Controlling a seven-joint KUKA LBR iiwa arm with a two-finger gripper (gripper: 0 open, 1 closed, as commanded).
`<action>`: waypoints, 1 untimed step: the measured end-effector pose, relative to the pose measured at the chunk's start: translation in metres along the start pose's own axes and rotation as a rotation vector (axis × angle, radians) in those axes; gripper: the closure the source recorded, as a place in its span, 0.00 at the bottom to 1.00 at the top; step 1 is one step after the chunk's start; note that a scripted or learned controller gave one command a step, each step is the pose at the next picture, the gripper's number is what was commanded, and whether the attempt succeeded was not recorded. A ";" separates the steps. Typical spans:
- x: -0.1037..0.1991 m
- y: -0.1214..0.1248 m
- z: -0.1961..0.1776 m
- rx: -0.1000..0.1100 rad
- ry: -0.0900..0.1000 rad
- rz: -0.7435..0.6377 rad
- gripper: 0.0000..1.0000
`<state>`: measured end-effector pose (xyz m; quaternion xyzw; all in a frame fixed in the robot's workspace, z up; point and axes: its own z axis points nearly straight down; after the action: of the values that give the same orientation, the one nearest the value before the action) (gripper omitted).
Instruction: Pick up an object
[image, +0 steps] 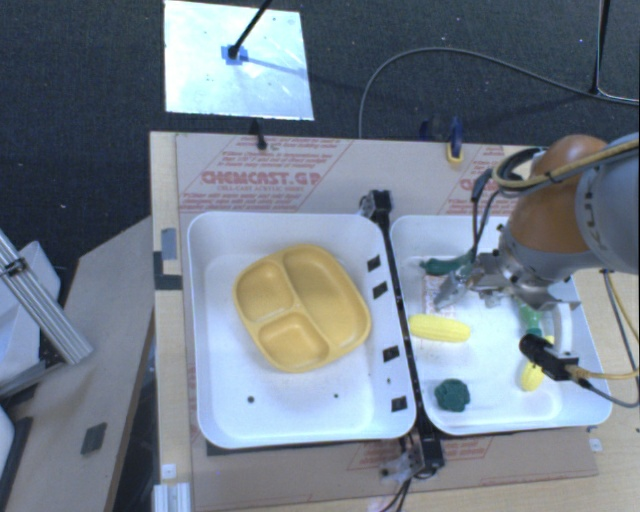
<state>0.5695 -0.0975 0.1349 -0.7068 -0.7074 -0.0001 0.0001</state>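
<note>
I see 2 bins on the surface (200, 400). The left bin (215, 400) holds a yellow tray (300, 305). The right bin (580, 400) holds the candidates: a corn cob (440, 328) near its middle, a dark green lump (452, 394) toward the front, a green piece (438, 266) at the back, a small yellow piece (532, 376) and a green stick (529, 322) on the right.

My worry is a miss. The gripper (452, 287) sits low between the green piece and the cob, touching neither as far as I can judge, so a close here could catch nothing. The cob is round and could roll away if nudged. The bin divider (395, 310) is near, and a descent drifting left could strike it.

The arm (560, 215) reaches in from the right, wrist bent down over the right bin. The fingers look spread apart, with nothing between them.
</note>
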 end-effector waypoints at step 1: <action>0.000 0.001 -0.012 -0.003 -0.001 -0.001 1.00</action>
<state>0.5702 -0.0979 0.1466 -0.7066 -0.7076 -0.0007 -0.0011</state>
